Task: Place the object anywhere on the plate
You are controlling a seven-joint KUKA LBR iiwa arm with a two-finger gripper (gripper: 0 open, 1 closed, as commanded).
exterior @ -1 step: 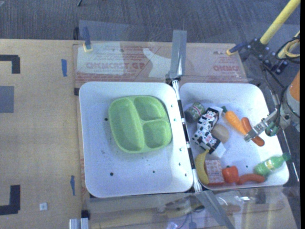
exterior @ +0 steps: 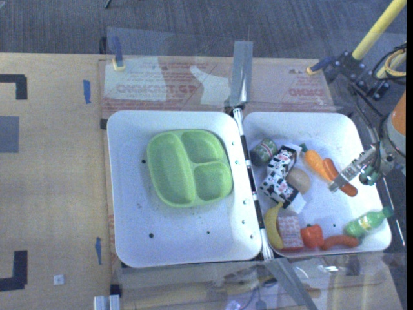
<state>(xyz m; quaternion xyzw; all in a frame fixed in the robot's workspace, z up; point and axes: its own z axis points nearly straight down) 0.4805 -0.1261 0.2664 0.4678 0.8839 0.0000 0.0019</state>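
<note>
A tan wooden bench [exterior: 51, 173] carries two shallow white bins side by side; all positions below are given relative to the green plate [exterior: 190, 167].

Nearest the camera, along the lower wall of the right bin [exterior: 335, 123], lie a banana [exterior: 273, 225], a red pepper [exterior: 312, 235] and a green bottle [exterior: 366, 223], all to the right of the plate and lower in the view.

Further up, a black-and-white carton [exterior: 279, 171] lies just right of the plate across the bin walls, its long axis tilted. Two carrots [exterior: 322, 168] lie further right.

The gripper [exterior: 348, 174] sits at the far right, level with the plate, its tip at the lower carrot; whether its fingers are spread or pressed together cannot be told. No object is seen held.

The plate sits in the left bin [exterior: 129, 225], directly left of the gripper, so the carry would likely run leftward across both bin walls.
</note>
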